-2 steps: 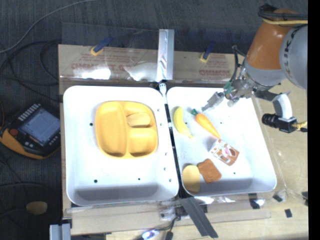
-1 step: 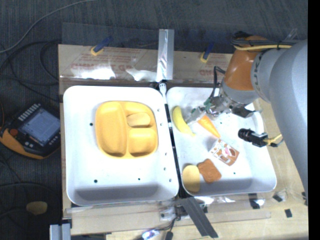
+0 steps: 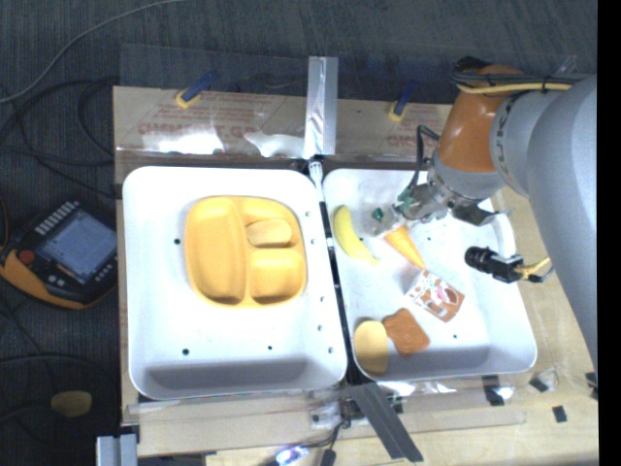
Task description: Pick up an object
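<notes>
- In the right bin, the gripper hangs low near the back wall; its grip state I cannot tell.
- Just beside it lie a carrot and a banana.
- Left of that bin, a yellow tray sits in the other bin.
- The wooden surface stands on dark carpet, a pendant to the left.

You have one fixed camera, mounted above the bench and looking down at a slant. Both white bins sit whole in frame: left bin and right bin, side by side, divider running roughly up the centre. The far bench edge lies toward the top, the near edge toward the bottom. The stand-off is moderate, wide enough that you also see dark carpet beyond the bench at top and left, and a handheld pendant on the floor at left. The arm enters from the right, its bulk close to the lens and large in frame.
</notes>
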### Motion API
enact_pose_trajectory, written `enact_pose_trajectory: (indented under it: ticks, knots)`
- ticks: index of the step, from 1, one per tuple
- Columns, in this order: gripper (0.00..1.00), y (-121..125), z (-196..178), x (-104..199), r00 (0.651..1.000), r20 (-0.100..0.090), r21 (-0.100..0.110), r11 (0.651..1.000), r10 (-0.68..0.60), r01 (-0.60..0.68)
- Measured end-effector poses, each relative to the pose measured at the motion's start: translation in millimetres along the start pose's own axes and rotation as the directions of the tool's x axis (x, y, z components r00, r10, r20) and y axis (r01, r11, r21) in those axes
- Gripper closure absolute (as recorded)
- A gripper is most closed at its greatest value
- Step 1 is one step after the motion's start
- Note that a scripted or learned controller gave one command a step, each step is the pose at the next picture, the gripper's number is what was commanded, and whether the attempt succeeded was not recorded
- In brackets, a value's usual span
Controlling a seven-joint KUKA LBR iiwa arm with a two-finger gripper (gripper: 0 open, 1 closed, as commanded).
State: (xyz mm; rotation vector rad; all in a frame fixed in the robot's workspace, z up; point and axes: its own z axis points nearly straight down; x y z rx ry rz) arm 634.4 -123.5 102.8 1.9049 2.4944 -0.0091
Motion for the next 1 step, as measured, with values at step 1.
enact_pose_trajectory:
  ticks: [1]
  knots:
    - [1.00,54.6,-81.6,71.0,1.000,-0.004,-0.002,1.000,-0.006,0.006]
